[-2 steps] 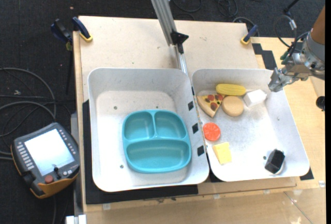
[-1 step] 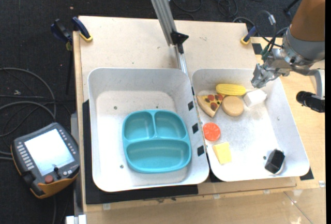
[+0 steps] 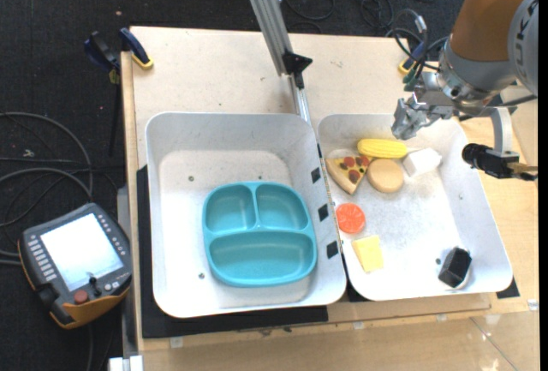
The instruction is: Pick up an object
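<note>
My gripper (image 3: pixel 404 126) hangs over the back edge of the right bin (image 3: pixel 479 215), just above and right of a yellow corn cob (image 3: pixel 382 148). Nothing shows between its fingers. Beside the corn lie a white block (image 3: pixel 422 161), a tan round bun (image 3: pixel 386 176) and a pizza slice (image 3: pixel 347 170). Further forward sit an orange-red tomato slice (image 3: pixel 350 218), a yellow cheese wedge (image 3: pixel 369 254) and a black object (image 3: pixel 454 267) near the front right corner.
The left bin (image 3: pixel 171 164) holds a teal divided tray (image 3: pixel 257 234). A slanted metal pole (image 3: pixel 267 5) crosses the back of the bench and ends at the divide between the bins. A teach pendant (image 3: pixel 75 262) lies on the floor at left.
</note>
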Tool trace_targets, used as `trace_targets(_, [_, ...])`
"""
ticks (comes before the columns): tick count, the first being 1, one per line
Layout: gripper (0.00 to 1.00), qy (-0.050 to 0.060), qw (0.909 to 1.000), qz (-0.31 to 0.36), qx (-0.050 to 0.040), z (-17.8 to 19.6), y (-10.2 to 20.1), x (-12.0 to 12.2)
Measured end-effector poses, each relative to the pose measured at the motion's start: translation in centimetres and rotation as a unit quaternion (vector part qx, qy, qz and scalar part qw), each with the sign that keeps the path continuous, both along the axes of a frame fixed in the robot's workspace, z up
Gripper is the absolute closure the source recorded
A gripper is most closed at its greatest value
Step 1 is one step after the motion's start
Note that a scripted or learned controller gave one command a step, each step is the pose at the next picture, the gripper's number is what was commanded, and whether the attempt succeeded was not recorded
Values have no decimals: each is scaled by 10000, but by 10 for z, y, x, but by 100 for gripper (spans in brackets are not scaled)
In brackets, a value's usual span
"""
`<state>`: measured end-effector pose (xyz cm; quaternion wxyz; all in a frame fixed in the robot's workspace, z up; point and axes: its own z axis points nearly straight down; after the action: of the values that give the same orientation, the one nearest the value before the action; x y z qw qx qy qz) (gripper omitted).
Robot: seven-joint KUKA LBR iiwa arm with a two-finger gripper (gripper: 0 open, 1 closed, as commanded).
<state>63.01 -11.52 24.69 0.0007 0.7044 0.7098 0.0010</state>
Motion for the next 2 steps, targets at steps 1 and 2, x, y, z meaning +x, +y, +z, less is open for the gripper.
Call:
trace_targets(1, [100,0,10000,1,1,-5,49,18])
trace_targets(2, [100,11,10000,1,4,-2,97,16])
